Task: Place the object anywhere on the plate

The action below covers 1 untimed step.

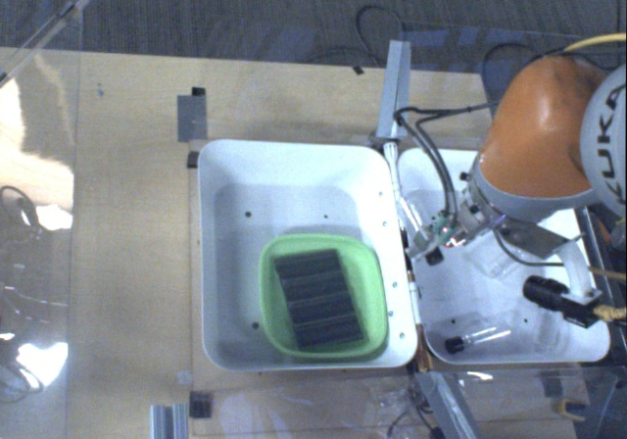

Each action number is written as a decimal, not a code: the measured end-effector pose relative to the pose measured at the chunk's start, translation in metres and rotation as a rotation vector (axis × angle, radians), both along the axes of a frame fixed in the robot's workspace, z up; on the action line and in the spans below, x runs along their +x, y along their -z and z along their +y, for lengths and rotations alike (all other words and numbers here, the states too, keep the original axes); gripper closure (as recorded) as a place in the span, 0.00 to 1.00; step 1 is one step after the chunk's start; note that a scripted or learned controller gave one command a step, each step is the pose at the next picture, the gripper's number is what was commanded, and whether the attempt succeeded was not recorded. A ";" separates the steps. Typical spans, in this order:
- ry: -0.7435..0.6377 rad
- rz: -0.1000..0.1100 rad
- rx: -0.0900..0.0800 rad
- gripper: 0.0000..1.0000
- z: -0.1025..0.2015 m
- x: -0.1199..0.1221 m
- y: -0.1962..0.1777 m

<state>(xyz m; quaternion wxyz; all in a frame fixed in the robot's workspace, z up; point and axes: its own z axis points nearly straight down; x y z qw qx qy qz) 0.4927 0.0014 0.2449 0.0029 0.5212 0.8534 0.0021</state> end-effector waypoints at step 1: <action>-0.188 0.004 0.000 1.00 0.074 0.003 0.047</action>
